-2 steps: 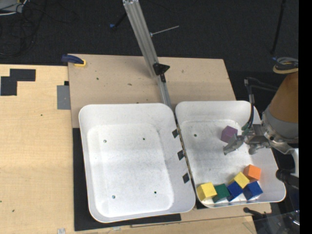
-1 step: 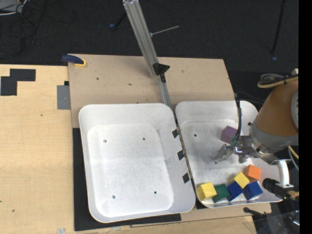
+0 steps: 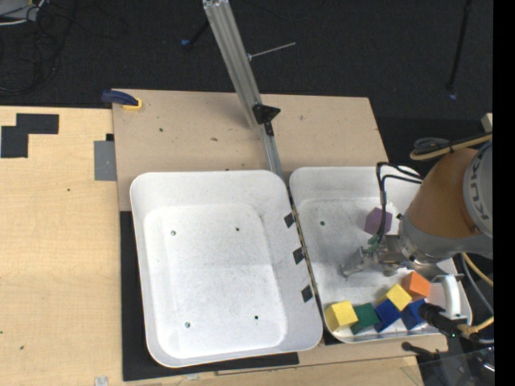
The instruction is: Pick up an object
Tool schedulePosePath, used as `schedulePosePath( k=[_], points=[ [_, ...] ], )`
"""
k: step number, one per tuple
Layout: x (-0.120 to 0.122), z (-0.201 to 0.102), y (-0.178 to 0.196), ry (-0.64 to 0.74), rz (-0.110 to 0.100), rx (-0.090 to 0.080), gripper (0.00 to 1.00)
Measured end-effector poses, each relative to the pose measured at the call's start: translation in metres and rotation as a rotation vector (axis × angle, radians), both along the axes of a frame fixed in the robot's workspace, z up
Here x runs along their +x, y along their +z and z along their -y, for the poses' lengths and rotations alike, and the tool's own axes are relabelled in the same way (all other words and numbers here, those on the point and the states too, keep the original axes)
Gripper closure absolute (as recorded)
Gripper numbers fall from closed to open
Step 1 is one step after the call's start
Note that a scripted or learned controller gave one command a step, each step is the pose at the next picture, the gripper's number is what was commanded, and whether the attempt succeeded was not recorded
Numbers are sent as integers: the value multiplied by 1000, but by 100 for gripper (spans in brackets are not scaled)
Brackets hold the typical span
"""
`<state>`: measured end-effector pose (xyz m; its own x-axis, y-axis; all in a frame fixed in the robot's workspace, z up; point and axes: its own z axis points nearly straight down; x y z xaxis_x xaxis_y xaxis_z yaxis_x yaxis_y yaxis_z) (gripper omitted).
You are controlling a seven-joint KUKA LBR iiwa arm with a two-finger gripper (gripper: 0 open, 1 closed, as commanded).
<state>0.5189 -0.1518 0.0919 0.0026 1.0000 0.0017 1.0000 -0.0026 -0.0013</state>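
1. Lying just above the gripper (image 3: 354, 267), a purple block (image 3: 376, 220) is seen apart from its fingers in the right bin (image 3: 338, 191).
2. Whether the fingers are clenched cannot be told; the wrist is blurred.

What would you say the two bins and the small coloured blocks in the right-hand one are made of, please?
The two white bins look like moulded plastic: thin rolled rims, rounded corners and a matte, faintly speckled floor. The coloured blocks, yellow, green, blue and orange, have flat faces, crisp edges and even, dull colour, which suggests painted wood or foam; the view cannot settle which.
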Motion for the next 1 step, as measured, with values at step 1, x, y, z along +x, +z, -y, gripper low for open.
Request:
schedulePosePath(
  k=[1],
  points=[
    [0, 1, 10, -9, -1, 1, 100]
  ],
)
